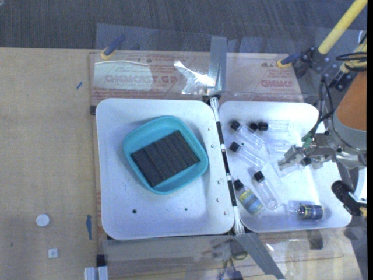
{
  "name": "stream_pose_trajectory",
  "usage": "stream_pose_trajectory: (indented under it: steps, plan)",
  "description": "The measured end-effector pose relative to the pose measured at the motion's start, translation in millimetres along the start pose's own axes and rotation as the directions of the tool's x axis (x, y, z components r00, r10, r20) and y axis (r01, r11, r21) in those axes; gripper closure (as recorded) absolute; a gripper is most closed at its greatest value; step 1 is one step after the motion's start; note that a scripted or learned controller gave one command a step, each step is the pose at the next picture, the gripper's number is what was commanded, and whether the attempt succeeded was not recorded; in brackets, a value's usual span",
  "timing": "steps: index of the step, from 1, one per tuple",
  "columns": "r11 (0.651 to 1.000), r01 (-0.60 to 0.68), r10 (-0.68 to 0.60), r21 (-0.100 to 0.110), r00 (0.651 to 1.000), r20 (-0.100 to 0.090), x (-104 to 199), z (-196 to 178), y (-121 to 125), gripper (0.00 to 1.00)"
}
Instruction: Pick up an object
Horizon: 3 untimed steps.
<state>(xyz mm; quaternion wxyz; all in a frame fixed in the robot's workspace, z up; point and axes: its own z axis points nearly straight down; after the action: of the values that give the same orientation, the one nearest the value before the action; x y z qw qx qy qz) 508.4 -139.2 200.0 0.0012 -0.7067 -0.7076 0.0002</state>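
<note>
Nearest me, a small clear vial with a dark, yellow-banded end (308,210) lies in the right white bin (309,111). Gripper (289,159) hovers above the clear black-capped vials (247,137); can't tell its state. Round and clustered, they'd probably roll or squirt away.

The tan tabletop (41,133) carries two shallow white bins side by side, the left bin (113,203) touching the right bin (315,217) along their inner edges. Behind them lies a printed cardboard sheet (137,77). A small white disc (42,220) rests well left of the bins
</note>
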Motion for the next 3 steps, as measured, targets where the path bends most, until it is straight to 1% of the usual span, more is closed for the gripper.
stream_pose_trajectory:
  steps: [1, 2, 3]
  plan:
    - [0.997, 0.070, -0.070, -0.011, 0.998, 0.004, 14, 112, 50, 0.00]
    - [0.993, 0.115, -0.115, -0.011, 0.993, 0.004, 42, 112, 77, 0.00]
    - [0.998, 0.061, -0.061, -0.006, 0.998, 0.001, 25, 113, 137, 0.00]
